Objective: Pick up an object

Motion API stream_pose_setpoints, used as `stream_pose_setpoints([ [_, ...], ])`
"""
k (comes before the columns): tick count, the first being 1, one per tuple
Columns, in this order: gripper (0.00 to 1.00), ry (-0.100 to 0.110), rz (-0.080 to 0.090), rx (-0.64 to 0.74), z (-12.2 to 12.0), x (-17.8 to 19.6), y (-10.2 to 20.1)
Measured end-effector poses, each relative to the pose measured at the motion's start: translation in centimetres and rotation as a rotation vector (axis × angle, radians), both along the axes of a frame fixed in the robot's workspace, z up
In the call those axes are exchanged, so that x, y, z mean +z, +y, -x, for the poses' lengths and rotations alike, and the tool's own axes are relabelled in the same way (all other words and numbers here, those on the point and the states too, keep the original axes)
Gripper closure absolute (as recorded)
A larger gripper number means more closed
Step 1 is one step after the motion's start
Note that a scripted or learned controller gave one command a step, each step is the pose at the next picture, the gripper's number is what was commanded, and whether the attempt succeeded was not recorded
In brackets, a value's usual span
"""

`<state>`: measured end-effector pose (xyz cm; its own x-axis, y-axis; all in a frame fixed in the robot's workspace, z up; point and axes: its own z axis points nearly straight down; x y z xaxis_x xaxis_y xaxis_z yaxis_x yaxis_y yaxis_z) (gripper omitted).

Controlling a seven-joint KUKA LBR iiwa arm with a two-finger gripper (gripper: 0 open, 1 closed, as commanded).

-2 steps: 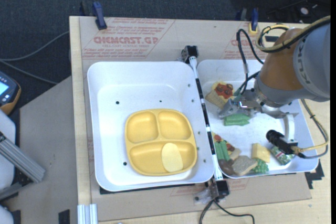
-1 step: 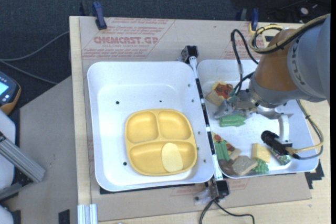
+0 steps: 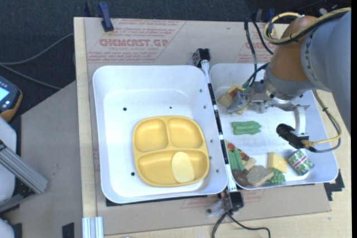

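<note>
Nearest the camera, along the front edge of the right bin (image 3: pixel 262 145), a small heap of toy food lay bunched together: a brown-grey piece (image 3: pixel 256 175), some green pieces (image 3: pixel 236 160) at its left, a yellow wedge (image 3: pixel 277 161) and a small green-and-white can (image 3: pixel 300 162) tipped on its side at the right end. In the left bin (image 3: pixel 120 120) sat a yellow divided tray (image 3: pixel 150 134), with a pale oval disc (image 3: pixel 182 166) lying in its long front compartment. Farther back in the right bin, a green pod (image 3: pixel 246 127) lay by itself on bare floor, apart from the heap. Beyond it, the tool (image 3: pixel 241 100) was low in that bin's far left corner, just beside a tan and yellow piece (image 3: pixel 226 99) that lay close to the wall shared by the two bins. Whether the tool was open or closed, or had hold of anything, could not be told. The grey arm (image 3: pixel 312 47) with its orange band came in from the right. At the back, the table (image 3: pixel 139 42) showed red lettering, and a blue clamp (image 3: pixel 105 15) gripped its far left edge.
</note>
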<state>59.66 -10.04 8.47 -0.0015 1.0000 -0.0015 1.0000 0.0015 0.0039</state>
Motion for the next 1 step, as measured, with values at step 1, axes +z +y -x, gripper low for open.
stream_pose_setpoints([
  [1,0.00,0.011,-0.002,0.002,-3.98,-0.06,0.22],
])
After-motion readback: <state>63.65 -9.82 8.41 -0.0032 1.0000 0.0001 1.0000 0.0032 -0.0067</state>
